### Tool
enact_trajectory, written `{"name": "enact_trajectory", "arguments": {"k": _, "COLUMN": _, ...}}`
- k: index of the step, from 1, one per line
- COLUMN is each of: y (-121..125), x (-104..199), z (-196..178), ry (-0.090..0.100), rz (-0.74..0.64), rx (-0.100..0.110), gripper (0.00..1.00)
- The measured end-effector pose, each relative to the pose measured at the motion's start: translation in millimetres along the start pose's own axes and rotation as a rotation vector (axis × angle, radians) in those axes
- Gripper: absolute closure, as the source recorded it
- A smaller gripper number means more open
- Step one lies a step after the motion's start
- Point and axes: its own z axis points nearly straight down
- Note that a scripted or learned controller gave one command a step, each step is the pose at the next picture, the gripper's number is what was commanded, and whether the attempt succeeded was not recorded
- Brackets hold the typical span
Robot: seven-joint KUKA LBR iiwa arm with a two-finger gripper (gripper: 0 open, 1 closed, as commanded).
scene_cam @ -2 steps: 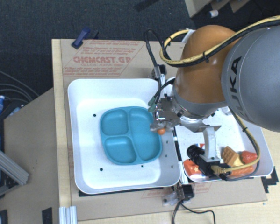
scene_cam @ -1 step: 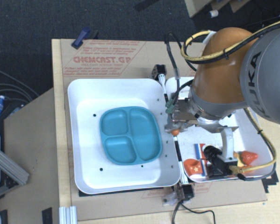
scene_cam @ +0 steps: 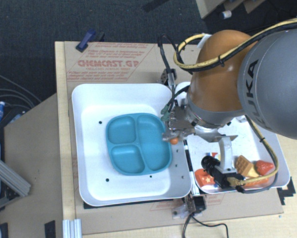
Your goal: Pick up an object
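L bin (scene_cam: pixel 89 133) w/ blue tray (scene_cam: pixel 137 144), R bin (scene_cam: pixel 282 175) toys

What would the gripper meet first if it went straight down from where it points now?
Probably the right edge of the blue divided plate in the left bin, or the rim between bins; the gripper hangs about there, but depth is unclear.
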Motion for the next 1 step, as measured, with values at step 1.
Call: {"name": "enact_trajectory", "arguments": {"k": 1, "y": 47.5, "x": 4.5, "z": 4.7, "ry": 0.000, "rz": -0.001, "rx": -0.002, "gripper": 1.00}}
